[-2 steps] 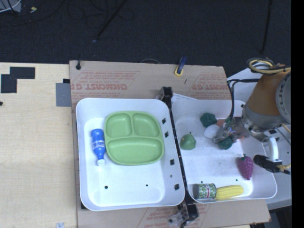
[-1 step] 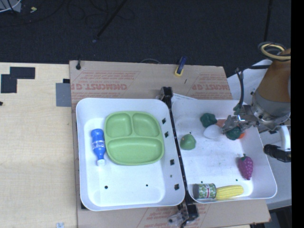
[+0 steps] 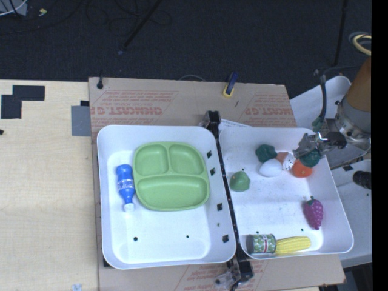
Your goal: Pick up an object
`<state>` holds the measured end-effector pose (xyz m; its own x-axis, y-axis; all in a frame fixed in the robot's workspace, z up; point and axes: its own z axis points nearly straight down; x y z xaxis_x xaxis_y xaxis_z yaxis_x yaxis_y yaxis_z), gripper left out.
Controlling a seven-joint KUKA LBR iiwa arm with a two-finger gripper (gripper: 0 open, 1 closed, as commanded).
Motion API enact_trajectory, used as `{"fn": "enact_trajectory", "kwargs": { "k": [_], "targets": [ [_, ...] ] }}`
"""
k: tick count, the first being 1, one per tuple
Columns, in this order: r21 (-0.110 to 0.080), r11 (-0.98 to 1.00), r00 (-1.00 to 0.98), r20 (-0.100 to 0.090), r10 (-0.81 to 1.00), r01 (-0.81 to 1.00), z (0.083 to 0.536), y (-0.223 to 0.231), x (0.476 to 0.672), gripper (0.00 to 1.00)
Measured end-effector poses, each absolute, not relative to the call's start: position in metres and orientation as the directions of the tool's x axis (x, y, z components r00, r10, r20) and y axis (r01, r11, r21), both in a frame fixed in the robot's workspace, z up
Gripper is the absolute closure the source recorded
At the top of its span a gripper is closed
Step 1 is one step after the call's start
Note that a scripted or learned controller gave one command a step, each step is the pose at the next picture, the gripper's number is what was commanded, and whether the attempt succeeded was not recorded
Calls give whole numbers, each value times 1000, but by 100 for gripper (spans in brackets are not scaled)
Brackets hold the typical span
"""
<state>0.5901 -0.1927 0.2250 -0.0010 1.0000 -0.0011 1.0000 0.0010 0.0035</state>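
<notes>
My gripper point(image 3: 313, 145) hangs over the right bin's point(image 3: 339, 235) far right side, reaching in from the right. Right under it lies a dark teal object point(image 3: 311, 159), touching an orange object point(image 3: 301, 170). I cannot see whether the teal object sits between the gripper's parts. To the left lie a white egg point(image 3: 271, 168) and a dark green object point(image 3: 265, 153). A green pepper-like piece point(image 3: 240, 180) rests near the bin's left wall. Purple grapes point(image 3: 313, 213) lie at the right, with a corn cob point(image 3: 293, 244) and a small can point(image 3: 262, 244) along the front wall.
The left bin point(image 3: 115, 241) holds a green divided plate point(image 3: 170, 176) and a blue bottle point(image 3: 125, 185) beside it. A black divider point(image 3: 222, 187) runs between the bins. Cardboard lies under both bins, with a yellow-blue clip point(image 3: 230, 85) at its far edge.
</notes>
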Motion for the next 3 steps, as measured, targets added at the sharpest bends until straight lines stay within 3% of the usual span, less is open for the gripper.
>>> {"fn": "enact_trajectory", "kwargs": {
  "k": [1,3],
  "targets": [
    [-1,3,-3,0,1000,1000,227,-193,590,100],
    [-4,3,-3,3,1000,1000,234,-101,531,100]
  ]
}}
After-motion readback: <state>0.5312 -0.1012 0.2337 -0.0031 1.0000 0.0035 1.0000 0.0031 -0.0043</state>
